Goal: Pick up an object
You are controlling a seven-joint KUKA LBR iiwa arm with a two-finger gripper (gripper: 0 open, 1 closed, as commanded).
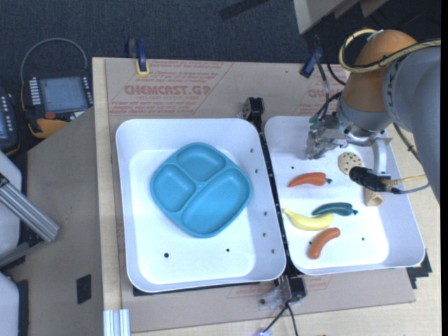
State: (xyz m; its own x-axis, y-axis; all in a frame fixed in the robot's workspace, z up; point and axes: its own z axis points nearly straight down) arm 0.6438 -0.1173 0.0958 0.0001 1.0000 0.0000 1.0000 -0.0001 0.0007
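1. We see the end effector (320,145) low over the far left part of the right bin (402,247); whether it is clenched or released, we cannot tell.
2. Just below it lies a red-orange pepper (308,180), apart from it.
3. Nearer: a yellow banana (309,220), a dark green pepper (334,209), an orange sausage (324,241).
4. Left bin (133,187) carries a blue divided plate (201,188).

Tool (316,148) hovers above red pepper (308,180).
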